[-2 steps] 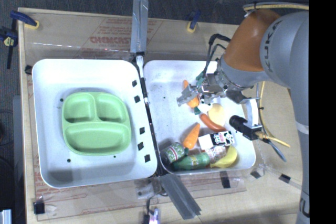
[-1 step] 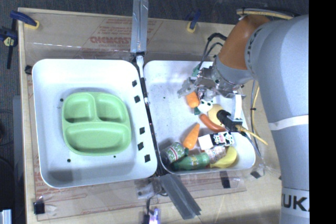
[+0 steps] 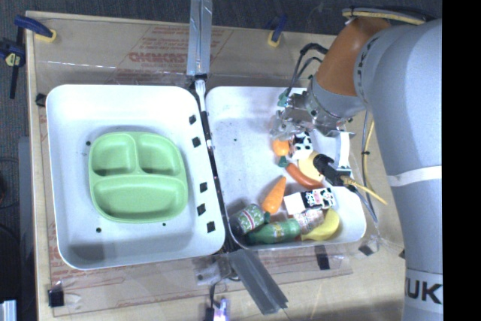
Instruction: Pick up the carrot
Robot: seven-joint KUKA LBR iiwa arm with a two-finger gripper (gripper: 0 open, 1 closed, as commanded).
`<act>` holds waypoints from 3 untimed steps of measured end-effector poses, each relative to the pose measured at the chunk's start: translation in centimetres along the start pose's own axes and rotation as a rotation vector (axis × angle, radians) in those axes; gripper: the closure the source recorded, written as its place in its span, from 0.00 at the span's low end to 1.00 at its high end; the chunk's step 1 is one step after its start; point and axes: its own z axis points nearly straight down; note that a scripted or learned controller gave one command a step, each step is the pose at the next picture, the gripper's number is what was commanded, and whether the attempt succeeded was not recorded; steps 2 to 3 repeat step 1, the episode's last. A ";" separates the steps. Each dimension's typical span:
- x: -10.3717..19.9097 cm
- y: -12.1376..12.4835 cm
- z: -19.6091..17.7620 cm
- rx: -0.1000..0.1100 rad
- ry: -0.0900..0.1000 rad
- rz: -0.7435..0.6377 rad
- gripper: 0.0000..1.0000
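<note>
Right bin (image 3: 225, 133) is wide open on its left half, plenty of room there. The carrot (image 3: 273, 195) is boxed in by the can (image 3: 250, 219), cucumber (image 3: 275, 231) and cow carton (image 3: 319, 199).

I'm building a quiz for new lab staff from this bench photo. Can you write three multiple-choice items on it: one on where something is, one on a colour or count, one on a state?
1. Where does the tapered orange carrot lie?
A. In the right white bin
B. On the green tray
C. On the bench outside the bins

2. How many compartments does the pale green plastic divided tray have?
A. Two
B. Three
C. Five

3. What is the state of the carrot?
A. Lifted clear of the bin
B. Standing upright against the wall
C. Lying on the bin floor, apart from the gripper

Answers:
1 A: it lies on that bin's floor, near the yellow banana and other toys.
2 B: two small sections sit above one wide section.
3 C: it rests tilted, below and left of the gripper, untouched by it.
</note>
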 end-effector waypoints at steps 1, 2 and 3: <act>2.8 -8.7 -7.2 0.022 0.002 0.113 1.00; 2.8 -8.7 -7.2 0.022 0.002 0.113 1.00; 2.8 -8.7 -7.2 0.022 0.002 0.113 1.00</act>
